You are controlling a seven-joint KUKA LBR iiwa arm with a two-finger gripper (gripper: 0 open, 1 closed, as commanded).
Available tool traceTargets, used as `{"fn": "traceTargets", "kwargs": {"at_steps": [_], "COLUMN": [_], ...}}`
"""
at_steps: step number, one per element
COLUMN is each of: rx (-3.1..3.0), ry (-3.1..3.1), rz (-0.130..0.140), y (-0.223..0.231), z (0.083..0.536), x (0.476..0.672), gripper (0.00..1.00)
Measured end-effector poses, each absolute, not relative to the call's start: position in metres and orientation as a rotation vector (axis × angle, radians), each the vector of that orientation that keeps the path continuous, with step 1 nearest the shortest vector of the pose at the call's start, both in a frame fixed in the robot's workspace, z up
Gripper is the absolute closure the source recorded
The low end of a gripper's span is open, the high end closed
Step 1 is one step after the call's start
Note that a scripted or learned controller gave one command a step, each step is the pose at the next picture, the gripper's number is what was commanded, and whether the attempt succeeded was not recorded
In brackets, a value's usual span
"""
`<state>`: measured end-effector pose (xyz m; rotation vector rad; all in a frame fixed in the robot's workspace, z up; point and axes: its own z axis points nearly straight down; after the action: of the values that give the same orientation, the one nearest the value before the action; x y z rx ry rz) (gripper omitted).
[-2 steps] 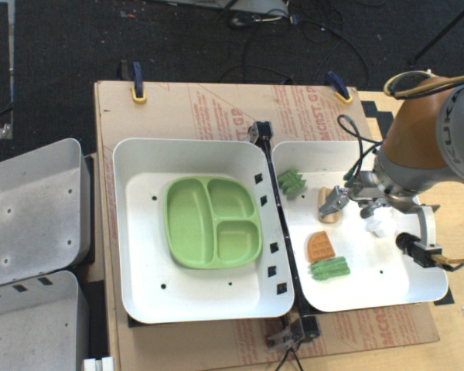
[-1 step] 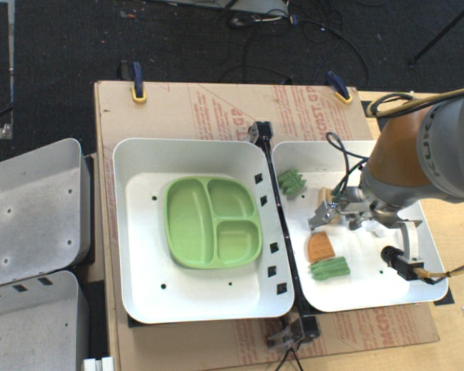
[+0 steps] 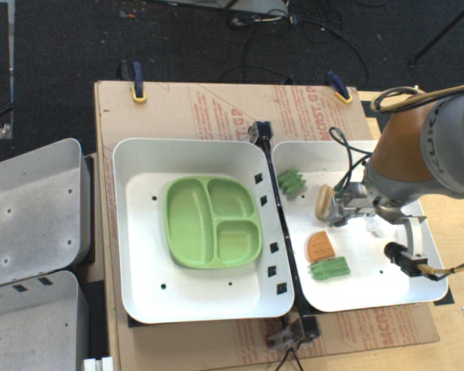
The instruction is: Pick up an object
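Dark speckled floor with loose cables surrounds your table (image 3: 178, 99), a board-topped surface clamped at its far edge. Two white bins sit side by side. Left bin (image 3: 139, 168) holds a green divided plate (image 3: 214, 222). Right bin (image 3: 356, 296) holds the candidates: a green ridged piece (image 3: 291, 182) near the far-left corner, a tan rounded piece (image 3: 324, 202), an orange piece (image 3: 320, 246), and a green block (image 3: 329, 269) just beside the orange one. The gripper (image 3: 339, 212) hangs low over the right bin, close beside the tan piece; whether it is open or closed you cannot tell from this angle, and nothing reads as held. Judged step: approach, grasp not yet made. Next move likely calls for centring over the tan piece, lowering, closing, then lifting straight. Risk: nudging the piece aside.
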<state>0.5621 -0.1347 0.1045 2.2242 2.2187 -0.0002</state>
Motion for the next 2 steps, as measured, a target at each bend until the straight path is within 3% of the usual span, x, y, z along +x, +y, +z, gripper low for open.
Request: {"fn": "traceTargets", "kwargs": {"at_steps": [2], "rx": [2.216], "ry": [2.221], "rz": [0.004], "y": [-0.125], "z": [0.204], "x": [0.568], "gripper": [1.00]}}
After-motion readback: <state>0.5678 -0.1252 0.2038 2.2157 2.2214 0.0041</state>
